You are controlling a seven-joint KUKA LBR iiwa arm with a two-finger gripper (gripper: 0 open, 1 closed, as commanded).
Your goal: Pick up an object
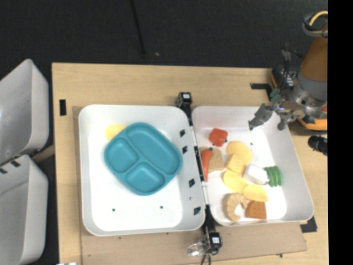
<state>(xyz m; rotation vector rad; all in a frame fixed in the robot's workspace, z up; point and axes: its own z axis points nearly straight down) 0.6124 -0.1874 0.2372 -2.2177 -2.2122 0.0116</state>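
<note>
A blue divided tray [143, 157] is seen lying in the left bin [94, 203], with a yellow piece [113, 130] touching its upper-left edge. Toy foods are heaped in the right bin [292, 197], among them a red piece [218, 136] and a green piece [273, 175]. The pincer [270, 117] is held open above the right bin's upper-right corner, nothing between its fingers.

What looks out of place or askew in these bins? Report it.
The blue divided tray lies rotated, askew to the left bin's walls, and a yellow item peeks from under its upper-left edge. The toy foods in the right bin lie jumbled together. Nothing looks spilled or damaged.
</note>
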